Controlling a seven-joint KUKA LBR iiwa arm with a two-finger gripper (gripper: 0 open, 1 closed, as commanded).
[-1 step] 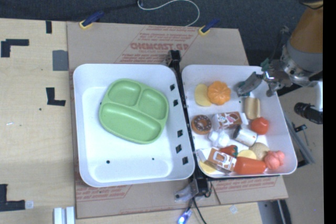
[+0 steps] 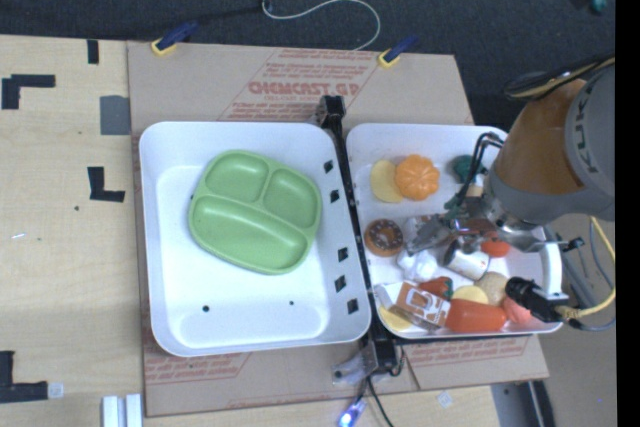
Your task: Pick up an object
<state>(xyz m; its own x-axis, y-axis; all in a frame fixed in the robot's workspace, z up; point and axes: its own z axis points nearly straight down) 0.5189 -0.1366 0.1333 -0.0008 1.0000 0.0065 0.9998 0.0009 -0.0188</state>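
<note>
My gripper [image 2: 432,237] reaches down into the right bin [image 2: 400,137] from the right, its dark fingers low among the toys. Just left of it lies a brown chocolate doughnut [image 2: 383,236]. An orange pumpkin-like toy [image 2: 417,176] sits behind it, next to a pale yellow disc [image 2: 386,181]. White pieces [image 2: 418,266] lie right under the fingers. A red toy [image 2: 475,317] and a brown packet [image 2: 422,303] lie along the bin's front edge. Whether anything is between the fingers is hidden by clutter.
The left bin [image 2: 170,265] holds a green divided plate [image 2: 256,210] in its back half. The arm's orange band [image 2: 540,155] hangs over the right bin's far right side. Black clips line the wall between the bins.
</note>
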